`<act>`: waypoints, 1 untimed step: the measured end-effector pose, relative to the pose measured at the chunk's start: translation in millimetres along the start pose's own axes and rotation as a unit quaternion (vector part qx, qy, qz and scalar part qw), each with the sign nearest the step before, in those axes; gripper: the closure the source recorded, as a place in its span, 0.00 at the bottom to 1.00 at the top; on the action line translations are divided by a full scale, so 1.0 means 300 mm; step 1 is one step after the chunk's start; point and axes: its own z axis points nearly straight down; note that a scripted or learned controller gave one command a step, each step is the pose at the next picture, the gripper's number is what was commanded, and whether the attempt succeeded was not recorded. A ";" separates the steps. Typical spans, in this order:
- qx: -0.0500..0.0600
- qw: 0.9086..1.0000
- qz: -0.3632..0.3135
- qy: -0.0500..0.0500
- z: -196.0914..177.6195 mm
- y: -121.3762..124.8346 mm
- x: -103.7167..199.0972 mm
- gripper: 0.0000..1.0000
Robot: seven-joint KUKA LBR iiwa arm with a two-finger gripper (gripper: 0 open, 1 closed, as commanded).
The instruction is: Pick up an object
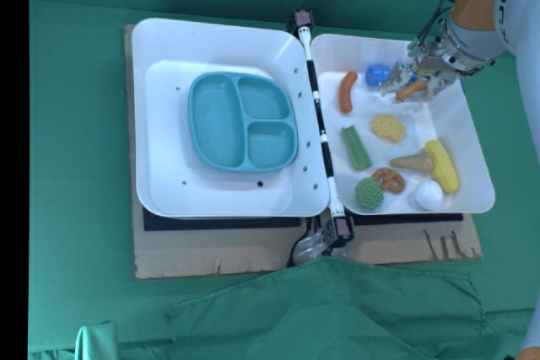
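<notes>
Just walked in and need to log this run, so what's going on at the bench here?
A grey arm with an orange band reaches in from the right, its claw at the far end of the right bin, with an orange piece between its fingers. Other toy food lies loose in that bin: a sausage, a blue item, a green stick, corn, a pretzel and a white egg. The left bin holds a teal divided plate.

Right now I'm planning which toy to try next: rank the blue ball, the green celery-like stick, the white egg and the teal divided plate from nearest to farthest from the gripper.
Measured from the gripper in the camera view:
1. Blue ball, just beside it, right bin's far end.
2. Green celery-like stick, mid-bin by the divider.
3. White egg, right bin's near edge.
4. Teal divided plate, left bin.
</notes>
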 end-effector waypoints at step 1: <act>-0.004 1.000 0.001 -0.002 -0.047 0.006 -0.005 1.00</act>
